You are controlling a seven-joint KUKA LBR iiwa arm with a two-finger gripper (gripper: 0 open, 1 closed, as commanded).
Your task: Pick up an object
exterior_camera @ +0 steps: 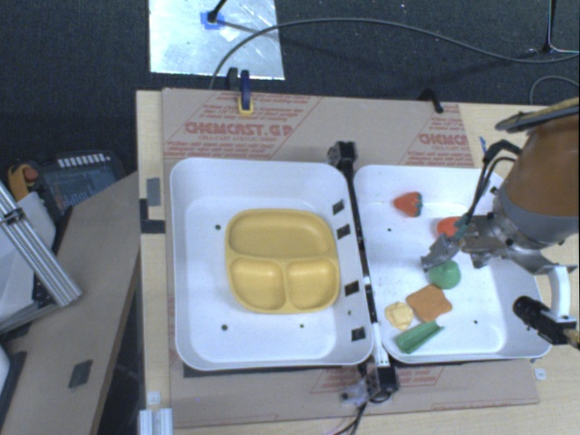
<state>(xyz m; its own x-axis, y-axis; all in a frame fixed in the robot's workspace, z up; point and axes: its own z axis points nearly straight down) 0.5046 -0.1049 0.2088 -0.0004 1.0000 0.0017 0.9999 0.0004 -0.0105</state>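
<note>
My gripper (441, 254) hung low in the right bin (471, 338), directly over the green piece (445, 275), which lay just below its tip. Whether it was open or closed, I could not tell. The orange slice (429, 303) lay nearer the front.

Glossy yellow plastic tray (279, 259)

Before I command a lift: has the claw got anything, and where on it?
Cannot be told. The claw sits low over the round green piece in the right bin, but the view doesn't show the piece gripped.
</note>
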